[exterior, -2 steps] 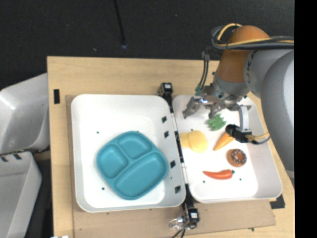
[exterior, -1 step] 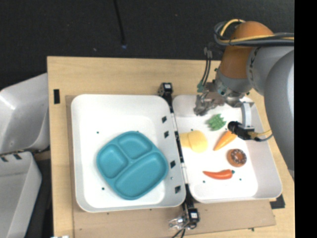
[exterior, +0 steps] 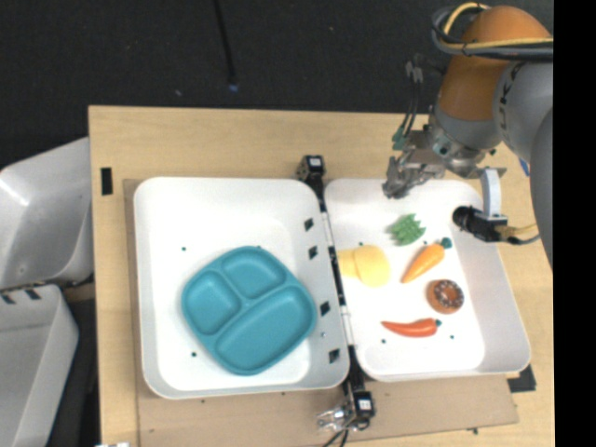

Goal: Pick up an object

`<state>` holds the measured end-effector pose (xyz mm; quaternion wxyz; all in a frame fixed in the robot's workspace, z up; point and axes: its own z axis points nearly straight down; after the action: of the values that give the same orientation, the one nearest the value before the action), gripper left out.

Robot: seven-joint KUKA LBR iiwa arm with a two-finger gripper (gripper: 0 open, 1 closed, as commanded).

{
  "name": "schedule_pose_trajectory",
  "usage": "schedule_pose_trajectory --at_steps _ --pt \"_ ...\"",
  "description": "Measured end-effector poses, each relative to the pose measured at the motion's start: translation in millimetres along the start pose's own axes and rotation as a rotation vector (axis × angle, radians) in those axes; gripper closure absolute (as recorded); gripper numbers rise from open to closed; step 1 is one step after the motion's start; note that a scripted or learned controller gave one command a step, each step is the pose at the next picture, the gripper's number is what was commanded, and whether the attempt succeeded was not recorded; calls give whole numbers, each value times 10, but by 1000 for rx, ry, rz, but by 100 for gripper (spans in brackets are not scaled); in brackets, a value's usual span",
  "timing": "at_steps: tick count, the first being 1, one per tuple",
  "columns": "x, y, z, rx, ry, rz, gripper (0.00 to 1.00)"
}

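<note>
hand [exterior: 399,182] sits over the far edge of the right bin [exterior: 484,343], above the toys; can't tell its state from this angle; nothing seen between it; right bin holds green leafy piece [exterior: 406,229], carrot [exterior: 425,260], yellow fruit [exterior: 365,265], donut [exterior: 445,295], red chili [exterior: 411,326], all apart; left bin [exterior: 158,250] holds a teal divided plate [exterior: 246,308]; both on the bench [exterior: 233,138]

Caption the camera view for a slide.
Gripper hovers over right bin holding toy carrot, chili, broccoli; blue divided plate in left bin.
</note>
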<state>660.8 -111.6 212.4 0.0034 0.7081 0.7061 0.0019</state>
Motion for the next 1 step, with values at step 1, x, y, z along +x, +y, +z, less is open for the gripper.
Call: schedule_pose_trajectory --at_steps 1 --pt "-16 15 -519 1 0 -6 100"
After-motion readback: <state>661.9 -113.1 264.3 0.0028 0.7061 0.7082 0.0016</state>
